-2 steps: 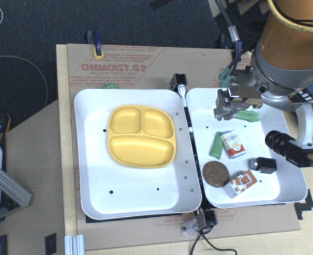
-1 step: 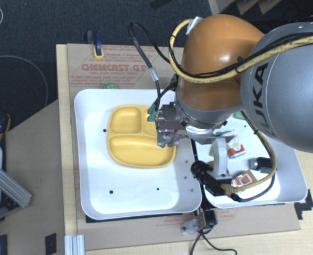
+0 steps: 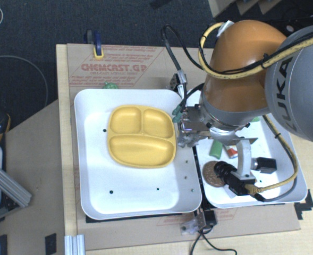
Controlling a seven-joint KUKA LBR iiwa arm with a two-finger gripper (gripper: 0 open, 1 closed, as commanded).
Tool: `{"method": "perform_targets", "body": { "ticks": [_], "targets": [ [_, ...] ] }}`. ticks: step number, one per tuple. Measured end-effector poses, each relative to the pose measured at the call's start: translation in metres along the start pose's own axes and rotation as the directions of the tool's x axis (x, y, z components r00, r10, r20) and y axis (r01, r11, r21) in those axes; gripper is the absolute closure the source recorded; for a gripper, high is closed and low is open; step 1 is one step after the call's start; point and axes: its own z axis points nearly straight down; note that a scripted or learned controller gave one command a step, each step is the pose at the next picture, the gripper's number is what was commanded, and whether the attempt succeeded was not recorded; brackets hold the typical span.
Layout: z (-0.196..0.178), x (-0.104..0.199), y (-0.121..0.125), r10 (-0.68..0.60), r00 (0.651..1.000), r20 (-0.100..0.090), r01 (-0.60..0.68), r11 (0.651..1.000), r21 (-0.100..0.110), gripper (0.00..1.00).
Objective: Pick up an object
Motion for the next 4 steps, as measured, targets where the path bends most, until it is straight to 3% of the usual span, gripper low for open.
{"method": "perform_targets", "body": {
  "ticks": [1,2,3,4],
  "targets": [
    [-0.011,0.003,0.001,-0.004,1.000,-0.002,0.004,1.000,-0.004,1.00],
    [0.010,-0.051,0.000,0.001,1.000,0.000,-0.001,1.000,0.000,1.00],
    [-0.088,-0.013,0.001,-0.010,1.000,-0.005,0.010,1.000,-0.017,1.00],
    [-0.154,0.053,-0.001,-0.014,1.000,-0.006,0.014,1.000,-0.014,1.00]
  ]
}}
